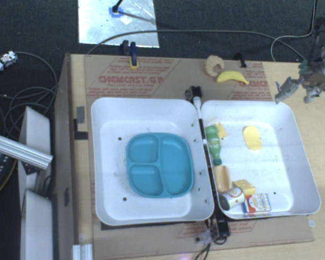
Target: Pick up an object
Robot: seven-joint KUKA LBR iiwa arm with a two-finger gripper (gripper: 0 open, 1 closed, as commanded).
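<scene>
Overhead view of the worktop (292, 75) with two white bins. The claw (292, 89) hangs above the far right corner of the right bin (309, 188), outside its rim; nothing shows between its fingers, and whether they stand wide or narrow cannot be told at this resolution. All candidate objects lie inside the right bin, toward the near-left of the claw. The yellow piece (252, 138) is closest to the claw and lies free on the bin floor, its long axis running roughly far-to-near. The green bottle (213, 143) lies along the bin's left wall, long axis parallel to that wall. A can (232, 199) and a printed carton (257, 203) crowd the near-left corner. The left bin (108, 199) holds a blue divided tray (159, 164). A banana (232, 77) lies on the worktop beyond the right bin. Judgement: the yellow piece offers the shortest, least obstructed reach.
</scene>
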